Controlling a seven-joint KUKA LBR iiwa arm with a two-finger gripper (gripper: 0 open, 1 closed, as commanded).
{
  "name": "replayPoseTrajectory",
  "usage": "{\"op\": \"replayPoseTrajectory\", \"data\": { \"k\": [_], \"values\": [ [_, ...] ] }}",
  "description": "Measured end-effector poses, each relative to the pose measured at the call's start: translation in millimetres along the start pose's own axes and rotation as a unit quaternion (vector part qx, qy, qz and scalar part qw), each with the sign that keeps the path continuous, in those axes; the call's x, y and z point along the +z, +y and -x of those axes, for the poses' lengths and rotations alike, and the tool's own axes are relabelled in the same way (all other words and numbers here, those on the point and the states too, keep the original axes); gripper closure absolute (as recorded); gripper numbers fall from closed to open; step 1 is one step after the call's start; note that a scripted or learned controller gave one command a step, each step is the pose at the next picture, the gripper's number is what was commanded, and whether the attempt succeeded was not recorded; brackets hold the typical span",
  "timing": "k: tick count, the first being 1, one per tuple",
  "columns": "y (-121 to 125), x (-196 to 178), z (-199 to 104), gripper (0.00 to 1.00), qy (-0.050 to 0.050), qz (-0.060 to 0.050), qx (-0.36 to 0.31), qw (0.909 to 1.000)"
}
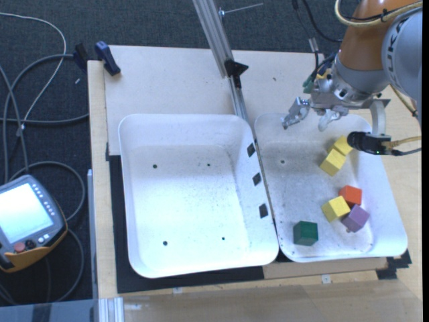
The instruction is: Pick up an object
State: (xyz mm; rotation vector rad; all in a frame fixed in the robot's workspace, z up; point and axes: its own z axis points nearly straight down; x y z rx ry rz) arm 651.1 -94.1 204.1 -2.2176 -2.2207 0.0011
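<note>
The two-finger gripper (310,114), spread and holding nothing at upper right, should descend squarely over the nearest yellow wooden block (332,162).

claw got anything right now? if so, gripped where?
Nothing held. The claw hangs with open fingers over the far end of the right bin, nothing between them. The nearest yellow blocks lie apart from it on the bin floor.
</note>
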Motion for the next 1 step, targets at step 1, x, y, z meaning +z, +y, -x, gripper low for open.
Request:
{"op": "replayPoseTrajectory", "data": {
  "k": [1],
  "values": [
    [-12.8, 86.9, 56.7, 0.00, -0.001, -0.004, 0.003, 1.0000]
  ]
}}
